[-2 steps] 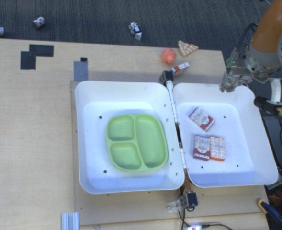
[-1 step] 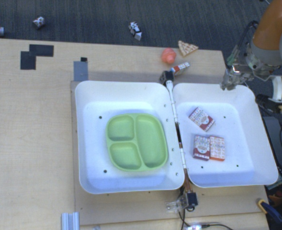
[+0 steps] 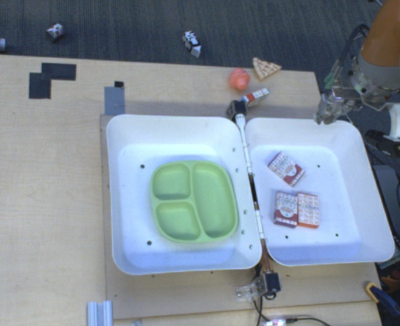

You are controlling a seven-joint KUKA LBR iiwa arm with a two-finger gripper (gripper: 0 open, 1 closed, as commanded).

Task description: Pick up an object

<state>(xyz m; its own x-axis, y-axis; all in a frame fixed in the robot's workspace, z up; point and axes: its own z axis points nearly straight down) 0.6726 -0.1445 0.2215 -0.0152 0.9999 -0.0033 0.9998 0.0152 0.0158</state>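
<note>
Packets are what we would go for: a pair of small red-and-white ones point(image 3: 297, 209) lies flat, side by side and touching, near the middle of the right bin point(image 3: 362, 182), with a third single packet point(image 3: 285, 168) tilted just beyond them. We judge them light, thin and fairly stiff, likely slick-faced, so their short edges offer the best hold; the lone packet has open floor all round it, while the pair crowd each other. In the left bin point(image 3: 128, 182) sits a green divided tray point(image 3: 194, 201), broad and awkward by comparison. Farther off, the gripper point(image 3: 329, 107) hangs over the right bin's far rim, and we cannot tell how it is set. Beyond, on the tabletop point(image 3: 43, 182), lies an orange ball point(image 3: 239, 79).
</note>
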